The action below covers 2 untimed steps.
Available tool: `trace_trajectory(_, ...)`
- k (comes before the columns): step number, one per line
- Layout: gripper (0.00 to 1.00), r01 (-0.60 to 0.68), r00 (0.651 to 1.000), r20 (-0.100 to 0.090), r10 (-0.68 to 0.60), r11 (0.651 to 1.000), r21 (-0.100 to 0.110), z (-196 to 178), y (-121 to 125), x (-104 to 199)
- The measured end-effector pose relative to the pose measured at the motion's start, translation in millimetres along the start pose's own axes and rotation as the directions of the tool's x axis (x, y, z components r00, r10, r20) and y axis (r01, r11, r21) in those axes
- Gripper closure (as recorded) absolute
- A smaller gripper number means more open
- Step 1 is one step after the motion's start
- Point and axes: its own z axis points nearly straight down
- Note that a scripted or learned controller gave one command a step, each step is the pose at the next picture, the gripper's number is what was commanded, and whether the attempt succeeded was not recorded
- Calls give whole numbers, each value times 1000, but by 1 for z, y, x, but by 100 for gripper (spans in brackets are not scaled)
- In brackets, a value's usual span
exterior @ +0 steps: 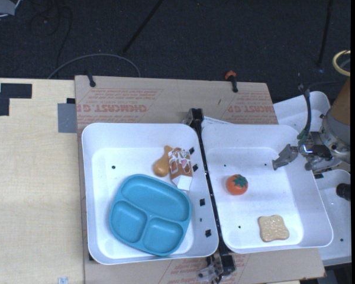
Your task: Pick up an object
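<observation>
gripper waiting at the right bin's edge, nothing picked yet

i am seeing the gripper (pixel 297 156) hanging over the right rim of the right bin (pixel 248 136), fingers spread apart and grasping nothing. the nearest object, a small round tomato (pixel 237 184), is lying near the middle of this bin, well apart from the fingers. it is looking smooth and glossy, so i am thinking it may be rolling or slipping out. the toast slice (pixel 273 228) is flat and rough, difficult for pinching.

overhead, slanted, above both bins (pixel 89 158)
</observation>
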Motion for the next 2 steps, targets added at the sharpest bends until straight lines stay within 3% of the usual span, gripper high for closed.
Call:
trace_trajectory(1, 0, 3, 1000, 3, -3, 1000, -14, -8, 3, 0)
trace_trajectory(2, 0, 3, 1000, 1, -3, 1000, -10, 43, -7, 1)
